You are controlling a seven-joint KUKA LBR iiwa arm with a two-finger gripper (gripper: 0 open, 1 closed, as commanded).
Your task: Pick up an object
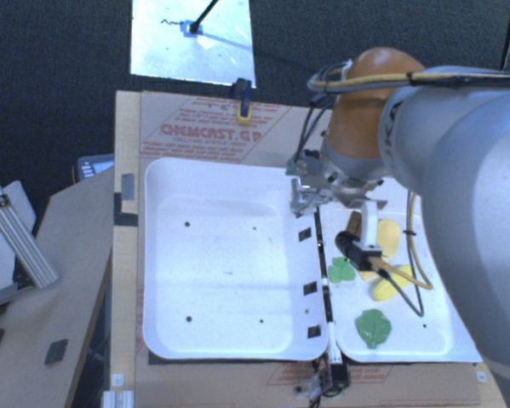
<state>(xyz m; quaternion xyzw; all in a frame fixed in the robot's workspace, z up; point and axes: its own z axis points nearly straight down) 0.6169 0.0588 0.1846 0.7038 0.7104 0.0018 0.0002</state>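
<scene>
One green lump (373,326) in right bin (429,338), well apart from jaws

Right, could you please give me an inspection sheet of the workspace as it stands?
Surface: left bin and right bin, both white, on printed cardboard.
Job's things: in the right bin, larger green piece, smaller green piece, upper yellow piece, lower yellow piece.
Clutter: blue-and-yellow clamp at the cardboard's far edge.
Grippers: end effector over the far end of the bins' shared edge; load cannot be told.
Cables: dark cables over the arm's orange band; loose wires at the bench's near edge.
Surroundings: shiny panel behind, metal rail at left.
</scene>
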